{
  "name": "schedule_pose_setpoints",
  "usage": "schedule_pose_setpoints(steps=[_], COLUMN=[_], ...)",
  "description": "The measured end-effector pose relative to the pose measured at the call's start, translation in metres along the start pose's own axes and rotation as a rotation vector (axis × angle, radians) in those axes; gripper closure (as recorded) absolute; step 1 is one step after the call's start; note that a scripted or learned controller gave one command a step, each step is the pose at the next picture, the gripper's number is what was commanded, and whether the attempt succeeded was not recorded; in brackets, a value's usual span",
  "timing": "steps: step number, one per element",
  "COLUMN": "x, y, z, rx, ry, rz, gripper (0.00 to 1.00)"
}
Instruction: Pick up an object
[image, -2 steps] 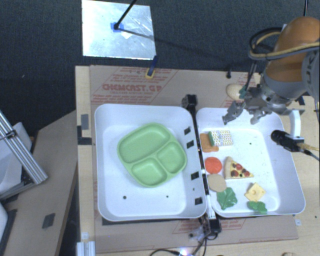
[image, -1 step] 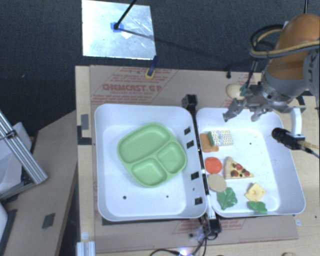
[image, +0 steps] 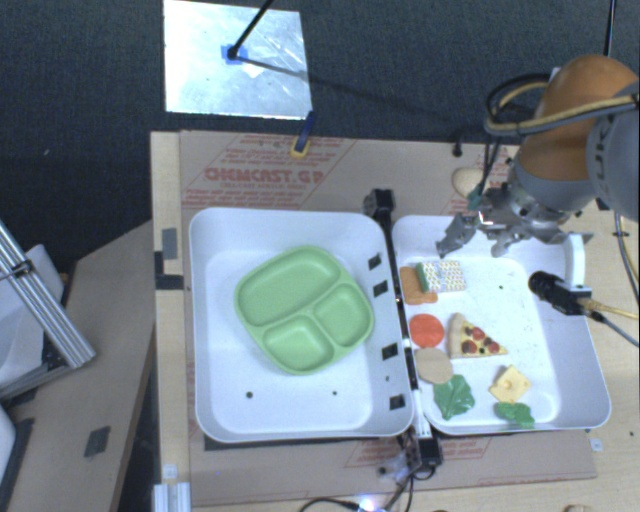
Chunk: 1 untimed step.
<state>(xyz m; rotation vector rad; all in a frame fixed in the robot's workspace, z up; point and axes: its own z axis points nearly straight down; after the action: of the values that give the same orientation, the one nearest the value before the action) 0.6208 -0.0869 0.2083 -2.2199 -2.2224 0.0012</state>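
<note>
My gripper (image: 478, 237) hangs over the back of the right bin (image: 575, 350), with its fingers spread apart and nothing between them. Just below it lie a speckled white block (image: 443, 276) and an orange piece (image: 414, 286). Further toward the front sit a red disc (image: 427, 329), a pizza slice (image: 472, 338), a tan round piece (image: 434, 366), a green leafy piece (image: 454, 396), a yellow cheese wedge (image: 511, 383) and a small green piece (image: 516, 411).
The left bin (image: 215, 250) holds a green divided plate (image: 304, 309). A black divider with clips (image: 392, 300) runs between the bins. A black cylindrical part (image: 552, 290) juts over the right bin's right side. A shiny sheet (image: 238, 60) lies at the back.
</note>
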Motion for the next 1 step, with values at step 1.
schedule_pose_setpoints(steps=[1], x=[-0.0071], y=[-0.0076], z=[0.0534], rx=[0.002], ry=[0.000], rz=[0.001], gripper=[0.00])
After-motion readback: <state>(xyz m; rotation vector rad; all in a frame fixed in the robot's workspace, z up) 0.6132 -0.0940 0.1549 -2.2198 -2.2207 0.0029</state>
